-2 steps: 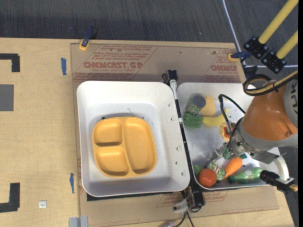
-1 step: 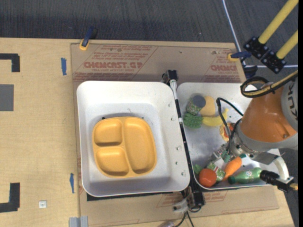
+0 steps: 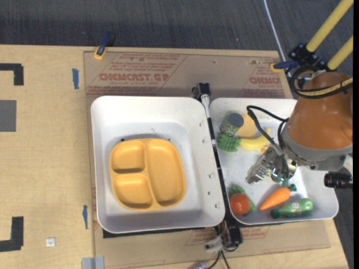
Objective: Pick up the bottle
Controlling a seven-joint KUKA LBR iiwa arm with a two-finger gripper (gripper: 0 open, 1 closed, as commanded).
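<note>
The bottle point(image 3: 294, 208) is small and green. It lies on its side at the front right corner of the right bin point(image 3: 320, 214), just in front of an orange toy carrot point(image 3: 275, 199). My gripper point(image 3: 268, 170) hangs low over the middle of that bin, up and to the left of the bottle and apart from it. Behind the gripper the orange band of the arm point(image 3: 320, 119) covers the bin's right part.
Also in the right bin are a red tomato point(image 3: 239, 204) at the front left, a green leafy toy point(image 3: 226, 143), a grey-topped can point(image 3: 231, 122) and a yellow fruit point(image 3: 251, 132) at the back. The left bin point(image 3: 106, 150) holds a yellow divided tray point(image 3: 147, 172).
</note>
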